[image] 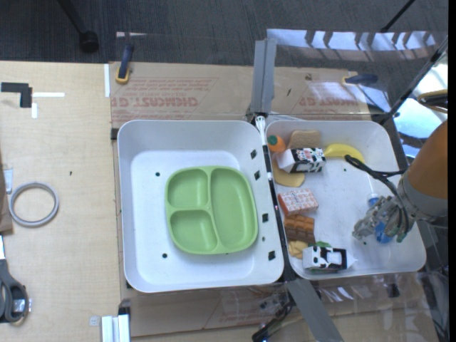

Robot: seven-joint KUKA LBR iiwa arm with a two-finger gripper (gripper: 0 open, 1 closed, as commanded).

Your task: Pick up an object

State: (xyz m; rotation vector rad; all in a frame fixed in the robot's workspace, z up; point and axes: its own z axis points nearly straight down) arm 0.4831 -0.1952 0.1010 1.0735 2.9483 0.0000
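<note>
The tool (376, 223) hangs low over the right bin (399, 164), near its right wall, with bare white floor just to its left; whether it is apart or together cannot be told. Farther left along the divider lie boxy cartons (324, 258), a curved banana (342, 151), and beyond, a smooth green sectioned plate (211, 209).

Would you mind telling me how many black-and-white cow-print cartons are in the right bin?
2: one cow-print carton near the bin's far end beside the banana, another at the near edge.
</note>
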